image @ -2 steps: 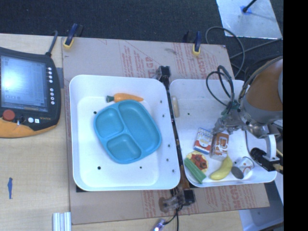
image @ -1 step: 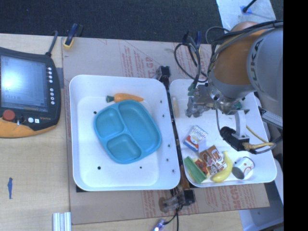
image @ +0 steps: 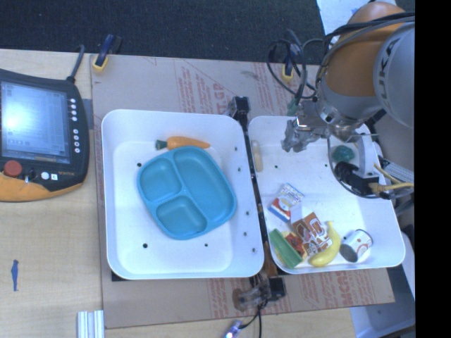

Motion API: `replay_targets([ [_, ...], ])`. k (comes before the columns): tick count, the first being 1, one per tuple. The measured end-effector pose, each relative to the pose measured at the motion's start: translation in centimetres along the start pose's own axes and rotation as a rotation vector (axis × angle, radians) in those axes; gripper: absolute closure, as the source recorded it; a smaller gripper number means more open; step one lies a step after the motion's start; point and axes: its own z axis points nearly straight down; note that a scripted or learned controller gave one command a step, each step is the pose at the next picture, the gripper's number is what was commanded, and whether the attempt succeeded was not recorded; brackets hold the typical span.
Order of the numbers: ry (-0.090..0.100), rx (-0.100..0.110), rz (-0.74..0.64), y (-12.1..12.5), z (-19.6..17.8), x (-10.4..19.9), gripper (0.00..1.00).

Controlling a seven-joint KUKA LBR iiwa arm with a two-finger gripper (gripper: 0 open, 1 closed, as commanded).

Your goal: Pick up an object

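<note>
My gripper hangs over the far part of the right bin, above bare white floor, with nothing seen between its fingers. Near the front of that bin lie a small red and white carton, a green packet, a brown and red snack packet, a yellow banana and a white cup with red print. In the left bin sits a blue divided plate, with an orange carrot just behind it.
A small beige stick lies by the right bin's left wall. A teach pendant rests on the bench at the left. Black clamps sit between the bins at the far edge. Cables hang behind the right bin.
</note>
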Motion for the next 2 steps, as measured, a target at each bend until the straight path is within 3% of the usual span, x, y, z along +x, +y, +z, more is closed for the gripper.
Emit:
replay_targets([
  [1, 0.000, 0.001, 0.000, 4.6, 2.6, -1.4, 1.00],
  [2, -0.001, 0.002, -0.007, 4.7, 1.5, -1.4, 1.00],
])
